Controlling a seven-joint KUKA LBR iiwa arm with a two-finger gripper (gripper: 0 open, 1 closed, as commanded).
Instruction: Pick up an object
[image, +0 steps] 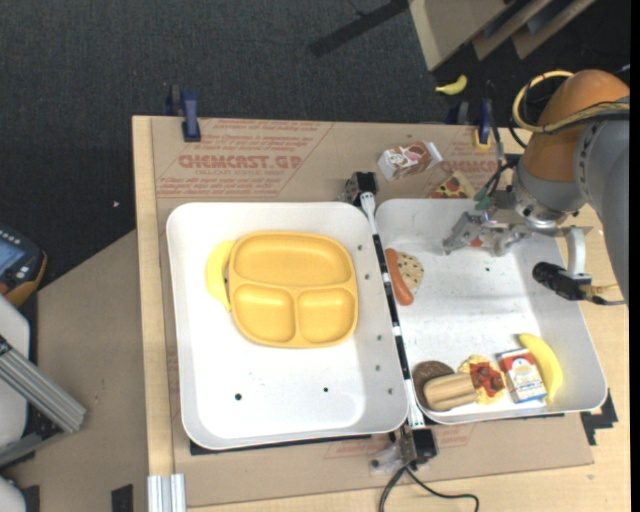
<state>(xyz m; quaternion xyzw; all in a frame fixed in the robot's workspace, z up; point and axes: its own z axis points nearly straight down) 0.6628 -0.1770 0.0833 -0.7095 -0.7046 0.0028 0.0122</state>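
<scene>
Plainly, board reads "CHEMCAST GP".

Beside the right bin, the arm is cut off by the frame's right edge. Fingers of the gripper are too small to be judged.

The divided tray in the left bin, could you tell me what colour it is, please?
The divided tray is yellow, plain and unpatterned, seen best in the camera view.
</scene>
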